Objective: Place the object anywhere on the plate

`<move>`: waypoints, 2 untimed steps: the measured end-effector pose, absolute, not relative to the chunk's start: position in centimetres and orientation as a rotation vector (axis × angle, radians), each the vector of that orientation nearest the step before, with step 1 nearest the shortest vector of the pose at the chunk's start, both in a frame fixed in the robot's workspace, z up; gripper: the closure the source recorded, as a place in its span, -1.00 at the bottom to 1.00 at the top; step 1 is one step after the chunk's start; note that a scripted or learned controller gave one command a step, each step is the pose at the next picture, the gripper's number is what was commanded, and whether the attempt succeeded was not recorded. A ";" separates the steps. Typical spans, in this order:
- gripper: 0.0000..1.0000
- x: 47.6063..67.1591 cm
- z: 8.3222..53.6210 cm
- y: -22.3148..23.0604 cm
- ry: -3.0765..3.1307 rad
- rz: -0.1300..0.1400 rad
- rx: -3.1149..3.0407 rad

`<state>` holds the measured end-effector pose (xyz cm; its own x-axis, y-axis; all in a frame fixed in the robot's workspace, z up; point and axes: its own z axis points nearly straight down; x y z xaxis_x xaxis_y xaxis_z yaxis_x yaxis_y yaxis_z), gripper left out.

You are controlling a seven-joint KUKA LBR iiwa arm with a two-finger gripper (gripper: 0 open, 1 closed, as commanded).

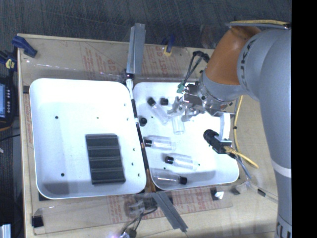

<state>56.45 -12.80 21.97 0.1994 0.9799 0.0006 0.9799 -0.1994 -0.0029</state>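
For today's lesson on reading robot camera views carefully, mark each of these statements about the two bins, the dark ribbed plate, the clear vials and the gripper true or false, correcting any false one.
1. The dark ribbed plate lies in the left bin. True.
2. A clear vial rests on the plate. False: the clear vials lie in the right bin.
3. The gripper is over the right bin. True.
4. The arm's orange band lies over the left bin. False: it is at the right, beyond the right bin's far edge.
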 end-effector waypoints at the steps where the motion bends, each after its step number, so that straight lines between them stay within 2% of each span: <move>1: 1.00 60.1 24.8 -5.0 -1.754 0.005 -2.602; 2: 1.00 60.6 22.2 6.2 -1.480 0.008 -2.766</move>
